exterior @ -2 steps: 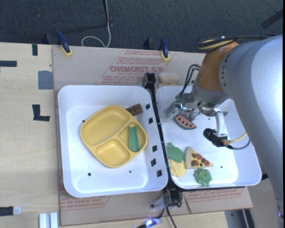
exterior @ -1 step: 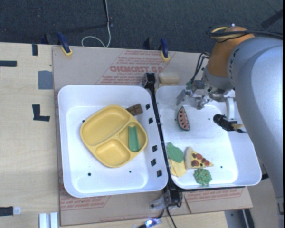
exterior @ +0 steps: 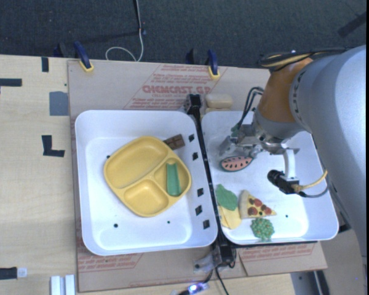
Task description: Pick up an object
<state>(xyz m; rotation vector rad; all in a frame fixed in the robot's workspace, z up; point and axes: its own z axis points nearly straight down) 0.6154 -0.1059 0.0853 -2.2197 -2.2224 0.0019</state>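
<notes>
Camera view, right bin [exterior: 317,226]: I list a watermelon slice [exterior: 236,163] near the bin's left wall, upper half, with the gripper [exterior: 240,145] just above it; I cannot tell the pincer's state. Slice reads as light, stiff, smooth plastic, thin and flat, likely slippery; I judge the hold best across its narrow width. Near the lower edge: pizza slice [exterior: 256,206], broccoli [exterior: 262,228], leaf [exterior: 226,196].

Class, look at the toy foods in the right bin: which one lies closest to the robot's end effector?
The watermelon slice, red with a green rind, lies just below the end effector. The pizza slice, the green leaf and the broccoli lie further toward the bin's front.
</notes>
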